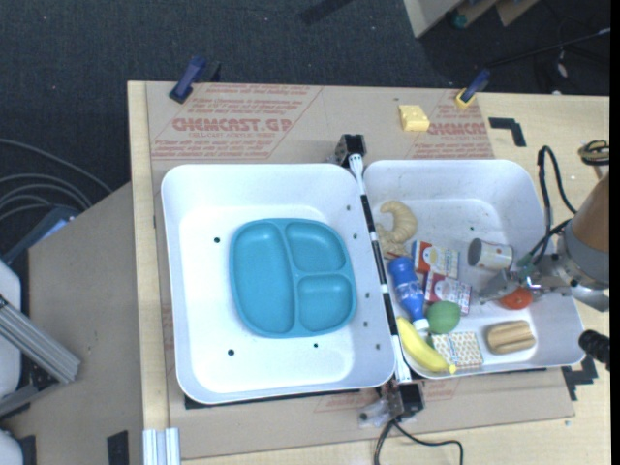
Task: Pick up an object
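From my seat I see the arm (pixel 591 245) reaching in at the right, its gripper (pixel 506 284) low over the right bin (pixel 504 177), close to a small silver can (pixel 491 254) and a red item (pixel 516 299). I cannot tell what the gripper's state is; nothing visibly sits in it. That bin also holds a croissant (pixel 397 222), a blue bottle (pixel 407 286), a green ball (pixel 444 317), a banana (pixel 421 348), a bread roll (pixel 510 336) and a red-and-white carton (pixel 438 267). The left bin (pixel 194 211) carries a blue divided plate (pixel 293 277)
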You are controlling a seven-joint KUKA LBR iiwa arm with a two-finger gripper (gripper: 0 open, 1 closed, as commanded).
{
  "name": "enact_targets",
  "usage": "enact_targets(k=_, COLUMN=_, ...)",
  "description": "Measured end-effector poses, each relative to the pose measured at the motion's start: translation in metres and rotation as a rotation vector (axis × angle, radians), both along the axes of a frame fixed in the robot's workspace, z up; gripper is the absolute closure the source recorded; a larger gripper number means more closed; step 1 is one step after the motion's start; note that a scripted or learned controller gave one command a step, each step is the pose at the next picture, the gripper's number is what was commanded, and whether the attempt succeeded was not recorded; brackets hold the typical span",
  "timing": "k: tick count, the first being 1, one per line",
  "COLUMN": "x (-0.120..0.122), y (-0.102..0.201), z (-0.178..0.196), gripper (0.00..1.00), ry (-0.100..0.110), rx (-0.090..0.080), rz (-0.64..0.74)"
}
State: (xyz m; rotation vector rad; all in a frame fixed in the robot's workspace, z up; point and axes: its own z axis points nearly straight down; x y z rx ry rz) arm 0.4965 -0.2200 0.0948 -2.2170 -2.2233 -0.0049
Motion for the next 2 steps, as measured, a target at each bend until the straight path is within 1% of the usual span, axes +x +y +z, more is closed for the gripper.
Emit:
enact_targets(k=1, x=-0.001, y=-0.002, z=0.009, gripper=1.00, ry=0.000, rx=-0.004, rz=-0.004)
enact_targets(k=2, x=-0.017, y=0.098, z=0.102, gripper=1.00, ry=0.001, rx=-0.003, rz=-0.001)
